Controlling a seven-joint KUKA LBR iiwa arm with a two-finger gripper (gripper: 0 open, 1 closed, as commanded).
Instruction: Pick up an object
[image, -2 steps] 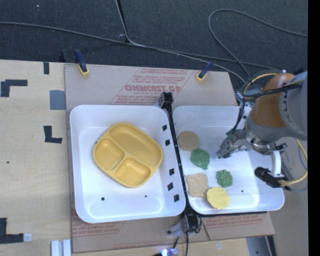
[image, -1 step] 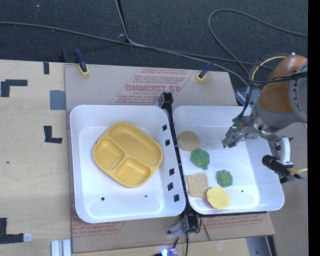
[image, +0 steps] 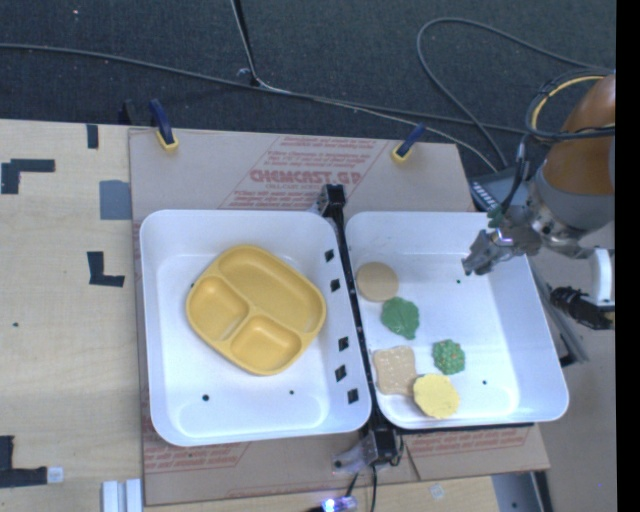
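Over the right bin (image: 520, 300), near its upper right part, the gripper (image: 478, 256) is being held by the grey arm (image: 570, 190), which is reaching in from the right with its orange band showing at the top. How far the claw is parted cannot be told at this size, and nothing is being seen gripped in it. Along the left side of that bin, well apart from the gripper, five small objects are being shown: a tan round piece (image: 377, 281) at the top, a green leafy piece (image: 401, 317) just below it, a tan square cracker (image: 394, 369), a smaller green piece (image: 448, 356) to its right, and a yellow round piece (image: 436, 396) nearest the front. Inside the left bin (image: 170, 380), a yellow divided tray (image: 256, 309) is being carried, lying flat and turned at a slant.
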